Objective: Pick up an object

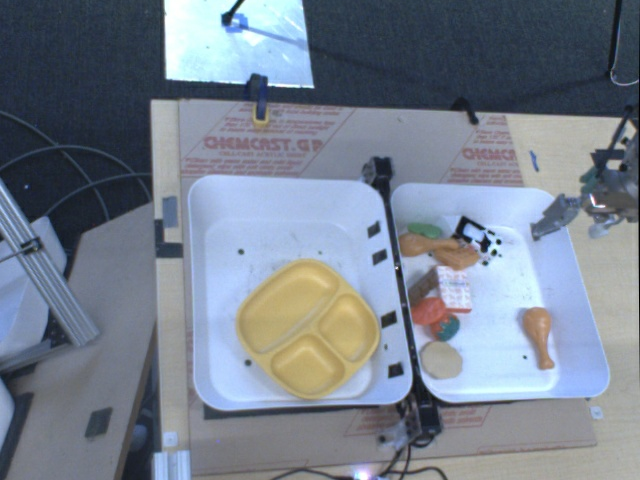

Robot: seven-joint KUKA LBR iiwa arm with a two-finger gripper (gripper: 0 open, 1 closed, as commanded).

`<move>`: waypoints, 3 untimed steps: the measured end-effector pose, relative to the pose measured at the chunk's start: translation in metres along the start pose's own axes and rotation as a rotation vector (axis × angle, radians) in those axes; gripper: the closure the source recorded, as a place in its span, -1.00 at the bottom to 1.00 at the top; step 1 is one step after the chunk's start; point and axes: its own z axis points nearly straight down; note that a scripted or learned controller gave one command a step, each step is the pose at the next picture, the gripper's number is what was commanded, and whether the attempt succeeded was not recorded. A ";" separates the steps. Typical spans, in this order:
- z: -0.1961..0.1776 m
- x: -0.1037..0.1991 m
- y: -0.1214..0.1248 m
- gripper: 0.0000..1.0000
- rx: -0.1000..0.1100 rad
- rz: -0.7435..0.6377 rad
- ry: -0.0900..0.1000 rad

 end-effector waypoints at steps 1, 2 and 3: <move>0.056 0.043 -0.042 -1.00 0.007 -0.003 0.005; 0.194 0.107 -0.075 -1.00 0.004 -0.004 0.005; 0.191 0.082 -0.075 -1.00 0.001 0.003 0.000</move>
